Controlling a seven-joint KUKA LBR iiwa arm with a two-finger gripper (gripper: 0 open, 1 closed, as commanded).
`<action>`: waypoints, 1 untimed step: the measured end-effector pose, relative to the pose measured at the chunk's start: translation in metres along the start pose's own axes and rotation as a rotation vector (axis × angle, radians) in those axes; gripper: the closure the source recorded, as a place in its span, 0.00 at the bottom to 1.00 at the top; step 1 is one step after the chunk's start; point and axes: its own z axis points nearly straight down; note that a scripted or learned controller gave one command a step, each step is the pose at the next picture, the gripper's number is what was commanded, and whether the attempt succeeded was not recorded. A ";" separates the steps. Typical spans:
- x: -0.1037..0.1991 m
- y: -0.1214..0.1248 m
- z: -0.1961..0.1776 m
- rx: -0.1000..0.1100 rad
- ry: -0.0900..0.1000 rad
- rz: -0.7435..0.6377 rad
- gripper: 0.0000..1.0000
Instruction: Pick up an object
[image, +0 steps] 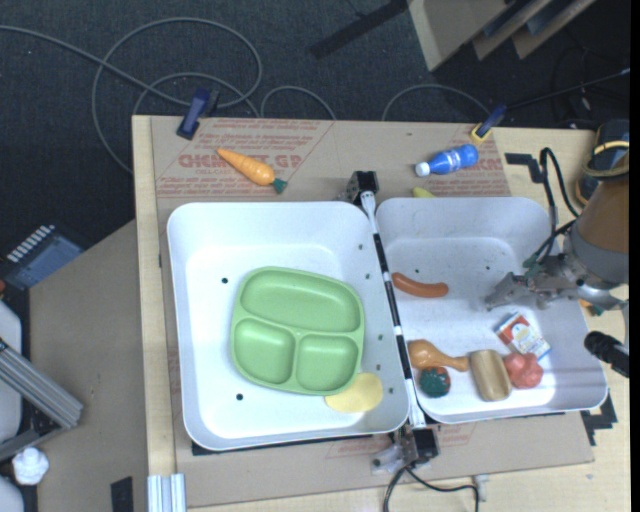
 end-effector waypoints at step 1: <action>0.000 -0.039 0.010 0.004 0.003 0.001 0.00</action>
